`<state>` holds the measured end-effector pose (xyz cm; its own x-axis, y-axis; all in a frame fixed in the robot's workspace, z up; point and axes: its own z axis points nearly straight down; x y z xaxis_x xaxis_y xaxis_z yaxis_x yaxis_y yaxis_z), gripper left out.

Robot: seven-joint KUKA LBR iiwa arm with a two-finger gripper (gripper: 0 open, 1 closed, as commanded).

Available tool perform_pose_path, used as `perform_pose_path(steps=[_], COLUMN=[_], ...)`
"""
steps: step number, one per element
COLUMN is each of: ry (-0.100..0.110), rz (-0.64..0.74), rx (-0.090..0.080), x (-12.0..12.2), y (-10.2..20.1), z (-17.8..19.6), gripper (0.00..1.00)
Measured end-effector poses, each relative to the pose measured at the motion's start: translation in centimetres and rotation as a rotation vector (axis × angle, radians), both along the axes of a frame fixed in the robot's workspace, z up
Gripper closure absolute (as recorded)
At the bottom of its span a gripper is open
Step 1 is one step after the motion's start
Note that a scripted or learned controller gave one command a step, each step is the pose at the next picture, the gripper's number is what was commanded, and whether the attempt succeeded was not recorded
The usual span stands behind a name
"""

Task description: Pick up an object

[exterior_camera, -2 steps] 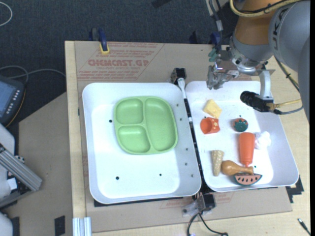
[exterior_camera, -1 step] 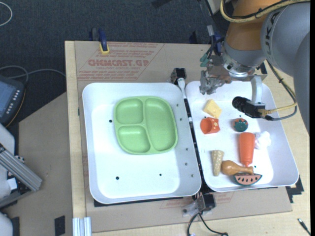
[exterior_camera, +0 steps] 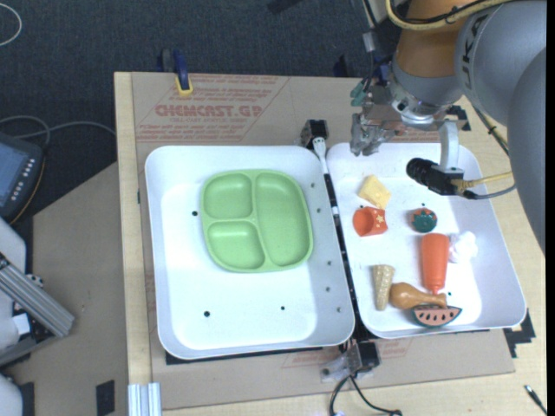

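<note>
A: Jaws first?

B: Poised above the far edge of the right-hand bin [exterior_camera: 490, 276], pointing down, with nothing visible between them. Open or closed: impossible to tell from this angle.

A: Nearest to them?

B: A yellow cheese wedge [exterior_camera: 375, 191], lying flat toward the bin's far left corner, near the jaws but apart from them.

A: Further out in that same bin?

B: Just past the cheese, a small red toy [exterior_camera: 370, 222]. To its right, apart from it, a dark green round toy [exterior_camera: 423, 220] with a red top. Then an orange carrot-like toy [exterior_camera: 434, 261] lying lengthwise, with a crumpled white piece [exterior_camera: 464, 246] against its right side. Along the near edge, a pale ice-cream cone [exterior_camera: 382, 284], a brown drumstick [exterior_camera: 412, 295] just beside it, and a watermelon slice [exterior_camera: 436, 315] touching the drumstick.

A: And the other bin?

B: The left-hand bin [exterior_camera: 173, 258], side by side with the first, holding one light green divided plate [exterior_camera: 257, 220] with three compartments, lying flat near the middle.

A: Underneath both?

B: A tan tabletop [exterior_camera: 217, 111] with red lettering along the far side.
</note>
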<state>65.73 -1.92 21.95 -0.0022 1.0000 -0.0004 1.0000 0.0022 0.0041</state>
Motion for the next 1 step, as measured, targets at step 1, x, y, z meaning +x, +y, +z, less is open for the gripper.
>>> perform_pose_path(steps=[1], ry=[0.0], rz=[-0.002], rx=[0.0], x=[-1.0], y=[-0.43], z=[1.6], gripper=[1.0])
